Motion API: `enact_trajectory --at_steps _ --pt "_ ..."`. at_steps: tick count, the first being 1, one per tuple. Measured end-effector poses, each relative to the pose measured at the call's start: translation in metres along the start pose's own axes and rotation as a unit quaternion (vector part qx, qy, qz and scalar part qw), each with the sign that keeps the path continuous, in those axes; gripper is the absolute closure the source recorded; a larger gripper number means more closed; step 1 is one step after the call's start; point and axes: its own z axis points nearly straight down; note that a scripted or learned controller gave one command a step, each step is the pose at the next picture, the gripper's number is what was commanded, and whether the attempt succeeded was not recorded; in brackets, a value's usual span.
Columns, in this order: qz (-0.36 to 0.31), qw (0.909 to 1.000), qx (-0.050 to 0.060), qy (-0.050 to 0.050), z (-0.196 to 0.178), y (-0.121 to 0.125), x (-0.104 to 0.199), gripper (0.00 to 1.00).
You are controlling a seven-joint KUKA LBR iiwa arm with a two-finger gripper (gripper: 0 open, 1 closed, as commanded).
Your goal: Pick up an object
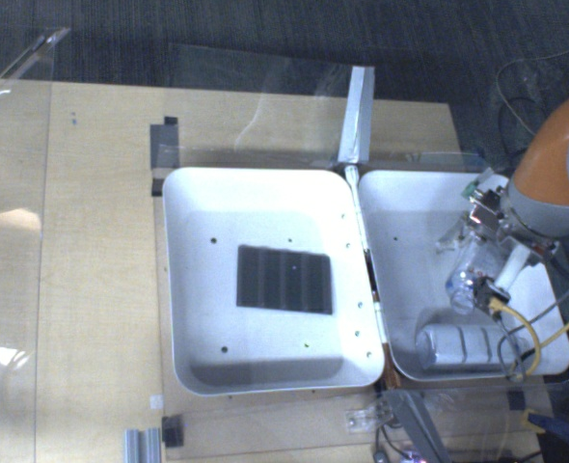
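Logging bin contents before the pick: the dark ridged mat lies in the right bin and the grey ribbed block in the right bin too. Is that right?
Not quite. The camera view shows the dark ridged mat in the left bin; the grey ribbed block does lie in the right bin.

Even, fairly bright light falls from overhead, cool in tint. The two white bins, left (198, 258) and right (405, 220), shine nearly blown out along their walls, with soft grey shadow pooled at their near edges. Pale reflections smear the clear panel (14, 230) over the desk's (101, 287) left side. The picture is slightly soft and grainy; the dark floor (217, 13) beyond the far edge shows fine noise.
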Motion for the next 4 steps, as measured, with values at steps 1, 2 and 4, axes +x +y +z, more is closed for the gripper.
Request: enact_trajectory --at_steps 1,2,4 --pt "-0.125 0.9922 0.000 0.000 0.006 0.001 -0.015 0.00" --pt "-0.115 0.9934 -0.001 0.000 0.061 0.026 -0.040 0.00" --pt "-0.222 0.9750 -0.007 0.002 0.065 0.034 -0.040 1.00"
